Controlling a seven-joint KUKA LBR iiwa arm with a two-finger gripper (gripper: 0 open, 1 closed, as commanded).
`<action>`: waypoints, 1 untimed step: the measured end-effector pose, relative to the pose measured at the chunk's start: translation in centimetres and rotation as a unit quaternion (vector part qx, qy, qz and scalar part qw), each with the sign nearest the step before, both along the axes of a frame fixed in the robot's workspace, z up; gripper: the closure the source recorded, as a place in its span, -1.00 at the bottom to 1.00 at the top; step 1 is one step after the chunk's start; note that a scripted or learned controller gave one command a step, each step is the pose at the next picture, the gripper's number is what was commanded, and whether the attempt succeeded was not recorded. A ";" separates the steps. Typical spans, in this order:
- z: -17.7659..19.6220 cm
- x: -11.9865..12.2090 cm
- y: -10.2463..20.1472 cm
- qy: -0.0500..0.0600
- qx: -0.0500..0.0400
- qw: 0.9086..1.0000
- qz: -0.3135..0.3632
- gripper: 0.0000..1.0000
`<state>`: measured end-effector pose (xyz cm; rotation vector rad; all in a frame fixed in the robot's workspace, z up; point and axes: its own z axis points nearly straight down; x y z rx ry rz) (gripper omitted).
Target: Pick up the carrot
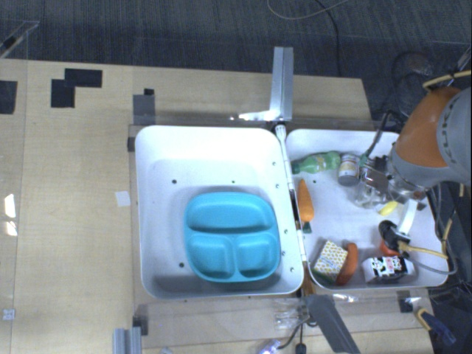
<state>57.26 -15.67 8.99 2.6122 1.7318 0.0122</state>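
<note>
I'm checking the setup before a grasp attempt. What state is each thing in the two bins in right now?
carrot: lying flat against the right bin's left wall, not held
blue divided plate: upright in the left bin, nothing in it
green bottle: lying on its side
sausage: lying flat beside a patterned block
gripper: low in the right bin, apart from the carrot

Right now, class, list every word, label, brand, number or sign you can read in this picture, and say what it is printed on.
No text can be read.
Small black and white carton in the right white bin: dark print, too blurred to read.
Green plastic bottle: no readable label.
Yellow patterned packet: pattern, no legible words.
</note>
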 end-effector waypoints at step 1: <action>11.4 -2.0 2.1 0.002 0.000 1.000 0.001 1.00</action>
